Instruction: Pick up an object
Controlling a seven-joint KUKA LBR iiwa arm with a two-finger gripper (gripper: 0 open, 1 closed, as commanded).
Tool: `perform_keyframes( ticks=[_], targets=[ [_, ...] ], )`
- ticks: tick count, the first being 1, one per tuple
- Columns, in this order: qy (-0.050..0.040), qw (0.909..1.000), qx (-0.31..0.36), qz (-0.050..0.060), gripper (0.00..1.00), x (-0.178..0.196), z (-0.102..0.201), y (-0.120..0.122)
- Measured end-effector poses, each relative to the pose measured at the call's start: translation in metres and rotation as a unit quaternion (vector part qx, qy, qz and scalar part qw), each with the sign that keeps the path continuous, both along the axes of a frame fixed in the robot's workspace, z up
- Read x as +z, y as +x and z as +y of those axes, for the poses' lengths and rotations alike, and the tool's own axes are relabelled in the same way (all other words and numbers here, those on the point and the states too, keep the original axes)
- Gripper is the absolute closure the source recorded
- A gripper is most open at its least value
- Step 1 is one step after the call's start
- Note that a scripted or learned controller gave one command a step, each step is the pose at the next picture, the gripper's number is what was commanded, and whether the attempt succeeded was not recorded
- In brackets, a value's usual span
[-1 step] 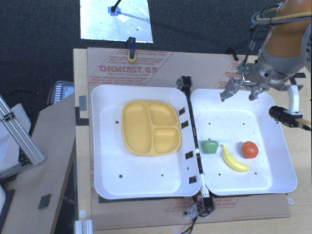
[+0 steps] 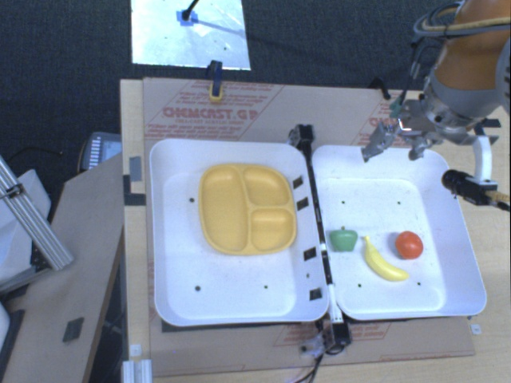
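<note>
Here, line by line:

Banana (image 2: 385,263): a small yellow toy fruit, smooth and gently curved, lying flat on the floor of the right bin (image 2: 447,214), toward that bin's near edge and about midway between its side walls.
Banana axis: the long axis runs on a diagonal, from an upper end pointing toward the divider between the bins to a lower, blunter end pointing toward the right bin's near right corner.
Tomato (image 2: 409,245): a round red-orange fruit with a pale highlight on top, just beside the banana on the side of the bin's right wall, apart from it by a narrow gap.
Green pepper (image 2: 343,239): a squat green piece with a small stem, near the divider, close to the banana's upper end; whether they touch cannot be told.
Yellow tray (image 2: 246,208): a rounded plate with three compartments, lying flat in the middle of the left bin (image 2: 172,238), tilted slightly askew to the bin's walls.
Gripper (image 2: 397,144): above the far edge of the right bin, well apart from all three fruits; its two fingers are spread with a clear gap and nothing between them.
Arm (image 2: 471,46): grey with an orange band, coming in over the tabletop (image 2: 263,106) at its far right corner.
</note>
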State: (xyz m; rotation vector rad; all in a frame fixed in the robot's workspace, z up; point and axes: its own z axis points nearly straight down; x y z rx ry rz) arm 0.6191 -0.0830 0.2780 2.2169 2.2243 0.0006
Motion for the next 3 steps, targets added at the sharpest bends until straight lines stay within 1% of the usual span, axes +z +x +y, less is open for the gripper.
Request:
perform_keyframes(
  ticks=[1, 2, 3],
  targets=[
    [0.0001, 1.0, -0.001, 0.001, 0.0, -0.057, -0.001, 0.009],
    [0.0002, 1.0, -0.001, 0.002, 0.0, -0.119, -0.005, 0.013],
    [0.0004, 1.0, -0.001, 0.002, 0.0, -0.18, -0.002, 0.007]
  ],
)
